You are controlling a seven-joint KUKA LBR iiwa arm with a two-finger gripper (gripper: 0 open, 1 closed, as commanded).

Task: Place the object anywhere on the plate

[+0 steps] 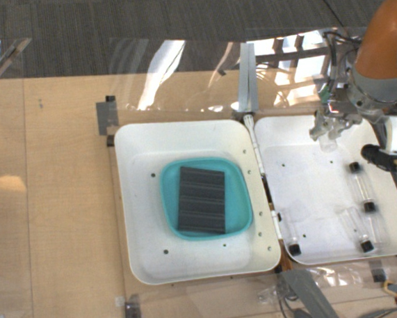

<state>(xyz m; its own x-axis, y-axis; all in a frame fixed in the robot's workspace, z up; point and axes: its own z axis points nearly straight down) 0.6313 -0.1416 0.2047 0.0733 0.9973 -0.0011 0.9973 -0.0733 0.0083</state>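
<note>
The dark ridged block (202, 200) lies on the teal plate (241, 199): stiff, light, best pinched across its narrow sides. Gripper (330, 129) state: cannot tell.

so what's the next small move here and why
Probably none beyond backing the arm off. The dark ribbed block already lies flat on the teal plate in the left bin, inside its rim. The claw hangs over the far corner of the right bin, well away from the block. The placement looks done, so I'd just lift clear and stop.
</note>
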